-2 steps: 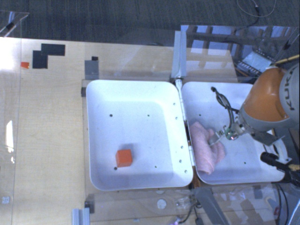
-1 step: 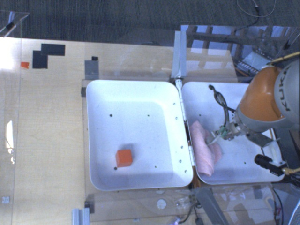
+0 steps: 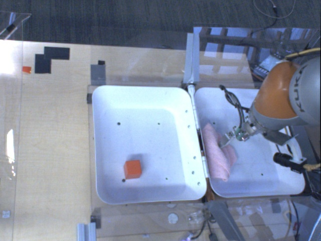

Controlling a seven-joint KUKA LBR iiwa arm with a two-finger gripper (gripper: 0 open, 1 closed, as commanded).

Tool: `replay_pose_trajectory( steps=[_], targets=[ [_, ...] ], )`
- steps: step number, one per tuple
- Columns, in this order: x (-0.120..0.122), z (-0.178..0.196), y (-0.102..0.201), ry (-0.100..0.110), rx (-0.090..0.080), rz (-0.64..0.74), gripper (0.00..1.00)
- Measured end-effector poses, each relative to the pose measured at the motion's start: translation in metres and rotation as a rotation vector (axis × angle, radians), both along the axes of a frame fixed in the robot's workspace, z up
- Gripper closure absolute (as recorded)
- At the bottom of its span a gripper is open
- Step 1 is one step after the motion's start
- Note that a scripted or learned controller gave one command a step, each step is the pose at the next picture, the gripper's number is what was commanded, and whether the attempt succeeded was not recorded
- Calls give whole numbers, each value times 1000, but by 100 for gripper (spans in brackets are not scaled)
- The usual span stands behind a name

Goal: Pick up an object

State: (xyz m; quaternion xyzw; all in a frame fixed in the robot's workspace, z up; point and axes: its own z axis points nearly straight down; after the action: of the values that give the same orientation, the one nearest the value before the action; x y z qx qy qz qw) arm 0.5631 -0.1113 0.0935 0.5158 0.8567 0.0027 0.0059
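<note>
My gripper (image 3: 233, 139) is hanging by the pink roll (image 3: 216, 152) lying along the right bin's (image 3: 261, 185) left wall; I cannot tell its grasp. The orange block (image 3: 133, 169) is sitting in the left bin (image 3: 145, 97) with open room around it.

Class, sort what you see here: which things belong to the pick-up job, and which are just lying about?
Belong to the job:
hand
pink rolled cloth
orange cube
two white bins

Lying about:
black blocks
small orange tag

The arm (image 3: 286, 92) runs off the right edge and hides part of the right bin (image 3: 261, 185). The pincer (image 3: 239, 134) is too small to read.
</note>
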Motion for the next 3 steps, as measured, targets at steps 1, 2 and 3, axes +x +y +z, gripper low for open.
replay_pose_trajectory(
  steps=[1,2,3],
  targets=[
    [35,-1,20,-5,-1,-74,0],
    [35,-1,20,-5,-1,-74,0],
    [35,-1,20,-5,-1,-74,0]
  ],
)
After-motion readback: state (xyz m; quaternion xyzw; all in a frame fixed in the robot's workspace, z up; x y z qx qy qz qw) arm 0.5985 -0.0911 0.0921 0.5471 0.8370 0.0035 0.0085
